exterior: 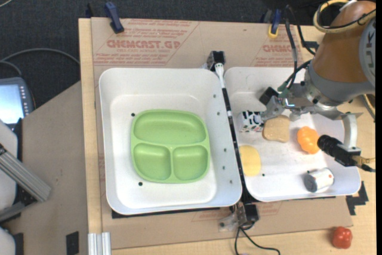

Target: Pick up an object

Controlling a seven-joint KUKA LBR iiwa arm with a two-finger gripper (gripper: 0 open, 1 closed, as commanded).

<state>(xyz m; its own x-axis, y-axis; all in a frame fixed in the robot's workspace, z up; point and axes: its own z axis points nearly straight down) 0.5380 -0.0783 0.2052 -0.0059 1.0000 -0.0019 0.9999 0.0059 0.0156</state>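
Approach stage of the pick: nothing is lifted yet, and I read the right bin [280, 182] as the working area.

Near to far: a red thing [341, 237] lies on the bench, outside both bins. Inside the right bin, a white-and-grey cylinder [319, 180] lies at the near right and a yellow disc [250, 161] sits against the near left wall. Farther in is an orange lump [307, 140]. Just left of it is a tan slab [276, 131], with a black-and-white block [252, 120] beside that.

The gripper [276, 111] hangs over the far edge of the tan slab. I cannot tell from this slanted view whether it is open or closed, and I see nothing held.

I take the tan slab as the likely target (it is the nearest thing to the tool). The next move calls for a short descent centred on it, then a firm close.

In the way: the block and the orange lump crowd the slab on either side. The slab looks flat, so I expect a poor purchase.

The left bin [119, 92] holds a green divided plate [170, 146], well apart from the target. A blue clamp [113, 16] stands at the bench's far edge.
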